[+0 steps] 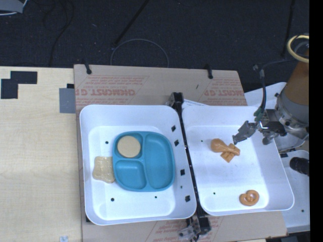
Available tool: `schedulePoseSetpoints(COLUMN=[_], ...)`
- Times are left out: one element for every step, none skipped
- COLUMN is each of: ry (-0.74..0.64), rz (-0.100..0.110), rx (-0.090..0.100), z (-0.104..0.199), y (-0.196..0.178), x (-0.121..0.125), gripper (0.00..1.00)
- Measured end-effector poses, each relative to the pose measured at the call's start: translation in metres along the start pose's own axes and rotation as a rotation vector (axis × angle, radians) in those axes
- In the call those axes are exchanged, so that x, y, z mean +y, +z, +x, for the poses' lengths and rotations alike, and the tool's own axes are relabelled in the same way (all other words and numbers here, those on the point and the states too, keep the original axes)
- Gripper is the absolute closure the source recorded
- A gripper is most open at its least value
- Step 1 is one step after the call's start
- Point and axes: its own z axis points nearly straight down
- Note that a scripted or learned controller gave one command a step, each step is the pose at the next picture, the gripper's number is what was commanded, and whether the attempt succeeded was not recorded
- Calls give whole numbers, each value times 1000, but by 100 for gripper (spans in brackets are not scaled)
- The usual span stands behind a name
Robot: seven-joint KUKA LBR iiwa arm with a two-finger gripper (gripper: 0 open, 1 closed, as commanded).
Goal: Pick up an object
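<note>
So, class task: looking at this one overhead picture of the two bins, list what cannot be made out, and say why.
- Pincer: small and dark in the camera view; open or shut cannot be told.
- Arm: cut off by the right edge.
- Pale piece beside the blue tray: its right side lies hidden under the tray rim.
- Tan object and ring-shaped piece: too small to identify.

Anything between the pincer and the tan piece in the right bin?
Nothing visible. The pincer sits just right of and above the tan piece, with bare white floor of the right bin between them. The pretzel-like ring lies well off, near the bin's front corner.
</note>
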Motion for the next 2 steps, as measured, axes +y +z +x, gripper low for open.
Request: schedulePoseSetpoints(ry=[0,1], rz=[4,6], rx=[1,1], z=[0,0], y=[44,102], x=[2,-9], gripper=[0,0])
